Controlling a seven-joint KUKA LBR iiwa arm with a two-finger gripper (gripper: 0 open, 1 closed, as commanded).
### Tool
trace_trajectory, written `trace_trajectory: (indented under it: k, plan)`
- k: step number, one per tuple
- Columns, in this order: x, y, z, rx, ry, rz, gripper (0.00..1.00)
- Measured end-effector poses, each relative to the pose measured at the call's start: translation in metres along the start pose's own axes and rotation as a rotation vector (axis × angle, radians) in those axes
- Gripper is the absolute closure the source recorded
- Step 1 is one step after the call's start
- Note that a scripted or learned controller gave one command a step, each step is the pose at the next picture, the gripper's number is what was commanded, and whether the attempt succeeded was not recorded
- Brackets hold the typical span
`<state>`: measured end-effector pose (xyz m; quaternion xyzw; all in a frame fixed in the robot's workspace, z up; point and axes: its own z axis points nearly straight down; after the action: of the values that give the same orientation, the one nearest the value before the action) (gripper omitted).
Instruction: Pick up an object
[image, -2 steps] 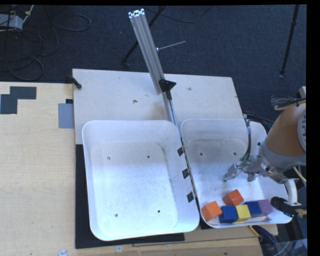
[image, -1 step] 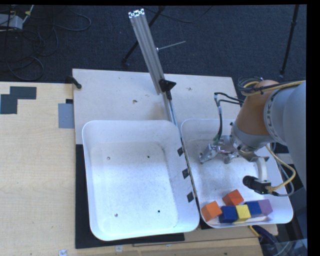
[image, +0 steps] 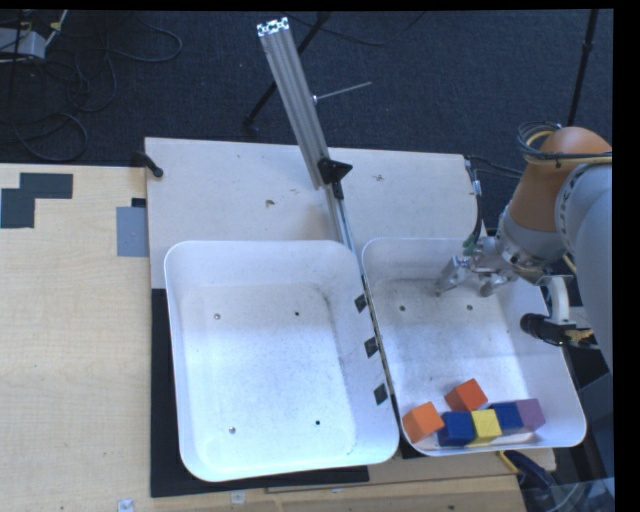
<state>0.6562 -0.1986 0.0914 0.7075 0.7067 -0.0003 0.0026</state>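
A robotics laboratory is indicated. A pale wooden bench is fitted with two shallow white bins, a grey arm with an orange band and a slanted aluminium rail. Dark carpet behind the bench is crossed by loose cables and stand legs.

Well below my gripper, at the near end of the right bin, the blocks lie bunched together: an orange block, a red block tilted behind, then a blue block, yellow block, second blue block and purple block in a touching row.
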Motion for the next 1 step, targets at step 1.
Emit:
trace_trajectory:
  k: [1]
  plan:
    - [0.0142,-0.1311,-0.001,0.004,0.005,0.002,0.0]
